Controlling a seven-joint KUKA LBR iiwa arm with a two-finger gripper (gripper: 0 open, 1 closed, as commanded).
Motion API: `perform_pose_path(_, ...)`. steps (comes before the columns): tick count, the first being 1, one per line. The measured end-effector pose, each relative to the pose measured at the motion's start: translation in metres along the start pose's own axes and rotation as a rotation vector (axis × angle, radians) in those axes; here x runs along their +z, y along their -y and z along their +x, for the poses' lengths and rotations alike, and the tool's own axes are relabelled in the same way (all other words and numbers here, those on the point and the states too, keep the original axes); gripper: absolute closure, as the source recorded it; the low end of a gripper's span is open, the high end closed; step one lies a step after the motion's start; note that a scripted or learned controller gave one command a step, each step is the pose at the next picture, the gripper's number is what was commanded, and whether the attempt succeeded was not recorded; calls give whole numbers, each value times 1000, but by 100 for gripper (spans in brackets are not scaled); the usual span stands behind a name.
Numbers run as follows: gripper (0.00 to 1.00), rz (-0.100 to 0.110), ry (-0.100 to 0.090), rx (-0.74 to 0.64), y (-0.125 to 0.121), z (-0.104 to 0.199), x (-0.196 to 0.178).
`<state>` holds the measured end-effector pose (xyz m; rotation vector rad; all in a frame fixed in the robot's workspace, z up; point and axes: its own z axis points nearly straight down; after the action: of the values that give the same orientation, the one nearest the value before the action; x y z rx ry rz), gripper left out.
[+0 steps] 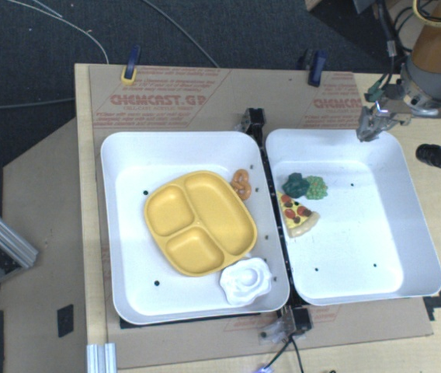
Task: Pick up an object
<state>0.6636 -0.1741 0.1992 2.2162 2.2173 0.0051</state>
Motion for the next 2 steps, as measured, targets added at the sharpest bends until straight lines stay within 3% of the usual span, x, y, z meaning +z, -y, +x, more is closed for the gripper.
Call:
perform_pose_path(1,100,-2,0,0,-2,-1,-55)
perform_pose_path(2,100,10,-4,-4,8,53,-43)
